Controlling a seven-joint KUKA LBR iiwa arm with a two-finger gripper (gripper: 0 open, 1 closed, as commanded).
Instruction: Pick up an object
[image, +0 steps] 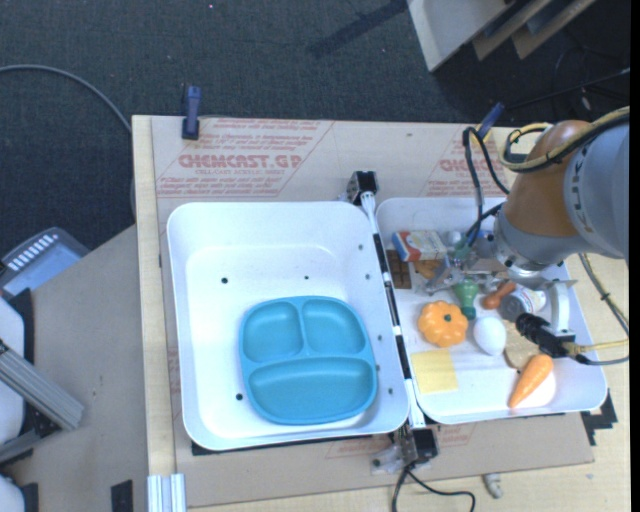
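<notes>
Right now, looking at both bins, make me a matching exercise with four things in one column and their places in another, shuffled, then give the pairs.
Things:
1. blue divided plate
2. small pumpkin
3. carrot
4. yellow square

Places:
A. near the right bin's front right corner
B. alone in the left bin
C. right bin, just in front of the pumpkin, by the divider
D. right bin, beside the white egg, on its left in the view

Pairs: 1-B, 2-D, 3-A, 4-C
</notes>
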